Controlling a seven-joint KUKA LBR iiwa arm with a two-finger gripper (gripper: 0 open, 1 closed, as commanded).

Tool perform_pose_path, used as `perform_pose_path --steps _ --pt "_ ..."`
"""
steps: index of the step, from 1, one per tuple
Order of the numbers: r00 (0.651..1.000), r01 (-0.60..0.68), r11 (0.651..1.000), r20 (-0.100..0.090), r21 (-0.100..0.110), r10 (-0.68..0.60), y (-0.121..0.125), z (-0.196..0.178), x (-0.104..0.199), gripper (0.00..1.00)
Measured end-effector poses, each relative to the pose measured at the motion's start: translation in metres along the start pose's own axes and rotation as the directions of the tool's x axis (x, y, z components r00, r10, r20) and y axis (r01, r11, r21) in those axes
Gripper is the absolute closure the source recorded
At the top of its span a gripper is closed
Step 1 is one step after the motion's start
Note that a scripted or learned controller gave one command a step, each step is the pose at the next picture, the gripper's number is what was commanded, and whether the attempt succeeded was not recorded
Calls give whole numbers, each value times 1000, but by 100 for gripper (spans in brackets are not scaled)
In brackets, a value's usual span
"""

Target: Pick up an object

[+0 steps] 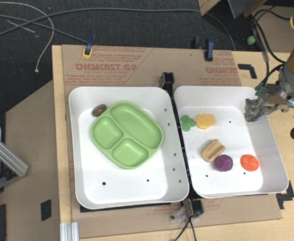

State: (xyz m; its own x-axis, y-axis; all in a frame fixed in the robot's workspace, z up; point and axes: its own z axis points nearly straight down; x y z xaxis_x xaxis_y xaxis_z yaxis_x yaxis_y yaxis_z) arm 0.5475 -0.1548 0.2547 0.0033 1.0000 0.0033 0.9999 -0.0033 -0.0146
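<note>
The right bin [267, 182] holds a small green piece [187, 123], a yellow piece [205, 121], a tan block [212, 150], a purple ball [223, 162] and an orange round piece [249, 162]. The left bin [86, 179] carries a green divided plate [127, 134] and a brown oval piece [99, 110] at the plate's upper left. My gripper [252, 110] hangs over the right bin's upper right rim, well apart from every piece, with nothing seen between its fingers.
Both bins rest on a cardboard sheet [126, 64] held by blue clamps [90, 44] at the back. Cables [21, 19] lie on the dark floor behind. A metal rail [3, 152] sits at the far left.
</note>
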Motion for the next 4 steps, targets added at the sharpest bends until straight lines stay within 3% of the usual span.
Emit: perform_pose_path --steps 1,4 --pt "1000 3 1000 2 -14 -3 2 -8 1 0" --pt "1000 3 1000 1 -10 -3 12 123 -1 0"
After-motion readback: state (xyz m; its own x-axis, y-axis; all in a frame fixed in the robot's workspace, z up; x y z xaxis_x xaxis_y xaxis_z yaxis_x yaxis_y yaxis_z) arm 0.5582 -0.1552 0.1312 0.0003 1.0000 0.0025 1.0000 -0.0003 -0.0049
